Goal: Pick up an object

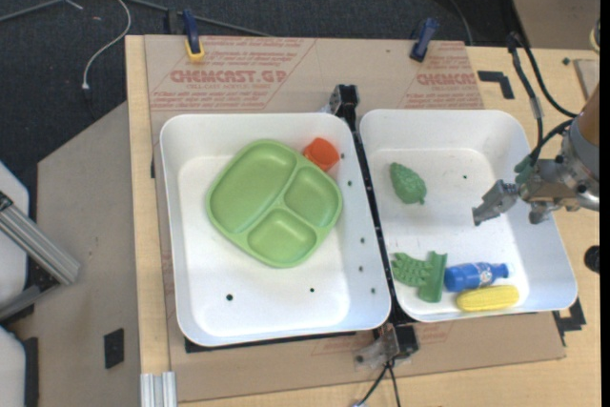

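I saw the pincer (516, 205) spread wide over the right bin (448, 124), near its right wall, with nothing between its fingers. Left of it in that bin lay a green leafy toy (408, 183); along the near edge sat a green comb-like toy (420, 274), a blue bottle (474, 275) and a yellow corn cob (489, 298). The left bin (191, 300) held a green divided plate (274, 202) touching an orange piece (322, 152).
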### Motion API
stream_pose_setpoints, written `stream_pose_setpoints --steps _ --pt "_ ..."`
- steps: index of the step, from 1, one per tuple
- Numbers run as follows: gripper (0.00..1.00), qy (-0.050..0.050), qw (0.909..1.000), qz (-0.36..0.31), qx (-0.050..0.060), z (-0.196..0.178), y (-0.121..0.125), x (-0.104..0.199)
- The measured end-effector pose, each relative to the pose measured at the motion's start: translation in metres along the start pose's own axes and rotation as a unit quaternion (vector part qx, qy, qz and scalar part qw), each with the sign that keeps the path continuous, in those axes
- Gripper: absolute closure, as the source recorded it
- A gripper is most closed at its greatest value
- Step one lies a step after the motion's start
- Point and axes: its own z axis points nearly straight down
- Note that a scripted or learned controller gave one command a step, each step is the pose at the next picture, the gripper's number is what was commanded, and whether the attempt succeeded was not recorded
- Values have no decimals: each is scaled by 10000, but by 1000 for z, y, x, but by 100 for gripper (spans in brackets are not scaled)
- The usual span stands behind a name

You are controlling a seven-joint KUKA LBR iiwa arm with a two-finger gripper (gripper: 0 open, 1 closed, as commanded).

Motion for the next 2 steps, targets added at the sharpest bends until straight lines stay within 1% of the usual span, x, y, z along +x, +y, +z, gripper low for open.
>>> stream_pose_setpoints --steps 1,2 --pt "0 -11 10000 -14 -50 -4 2 0" --pt "0 -4 10000 -10 -24 39 2 -5"
